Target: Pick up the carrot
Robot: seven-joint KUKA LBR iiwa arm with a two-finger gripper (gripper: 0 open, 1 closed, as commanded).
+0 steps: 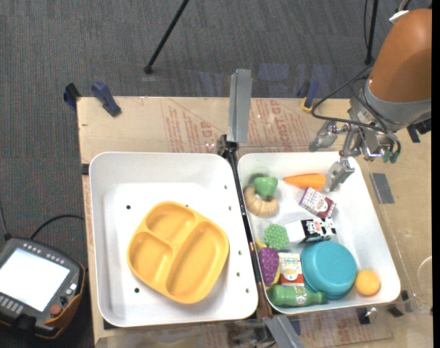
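right now the carrot lies flat near the back of the right bin. its long side runs left to right, with the thin tip pointing left. the gripper hangs just beside the carrot's fat end. its fingers look a little open, with nothing between them. the carrot rests loose.

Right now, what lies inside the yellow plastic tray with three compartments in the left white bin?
All three compartments of the yellow plastic tray show bare yellow plastic. What is under the tray is covered, apart from the floor of the left white bin around it.
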